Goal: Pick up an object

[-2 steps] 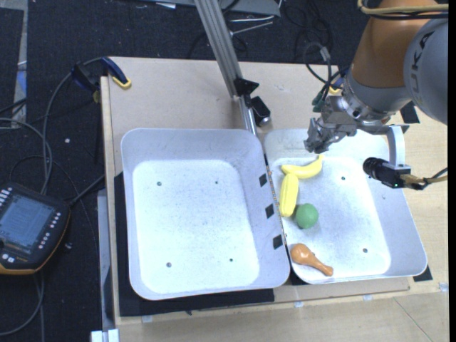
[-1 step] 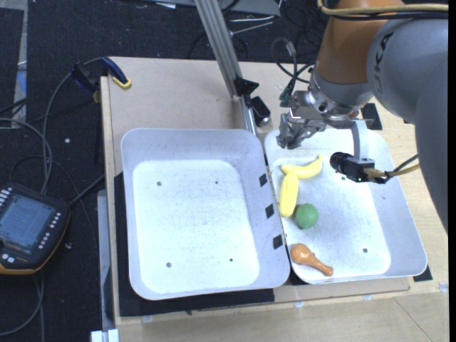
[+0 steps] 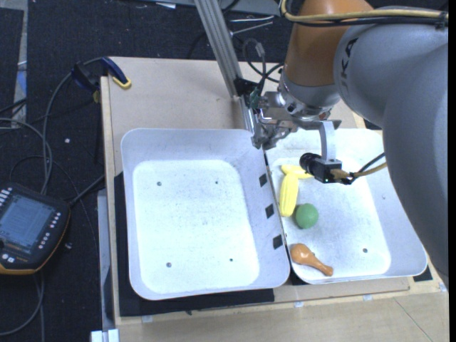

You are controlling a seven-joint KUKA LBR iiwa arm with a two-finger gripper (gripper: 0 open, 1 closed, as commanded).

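Three objects lie in the right bin [image 3: 370,219], along its left side. A yellow banana-shaped toy [image 3: 287,191] lies lengthwise next to the divider. A green ball [image 3: 306,216] rests just below and to the right of it. An orange pear-shaped toy [image 3: 311,258] lies near the front corner. My gripper [image 3: 265,135] hangs over the back left corner of the right bin, above the ridge between the two bins and behind the yellow toy. Nothing is visible in it.
The left bin [image 3: 192,219] lies beside the right one. A slanted metal strut [image 3: 221,41] rises behind the gripper. A black connector on a cable [image 3: 322,168] hangs from the arm near the yellow toy. A handheld pendant [image 3: 25,226] lies off the bench at the left.
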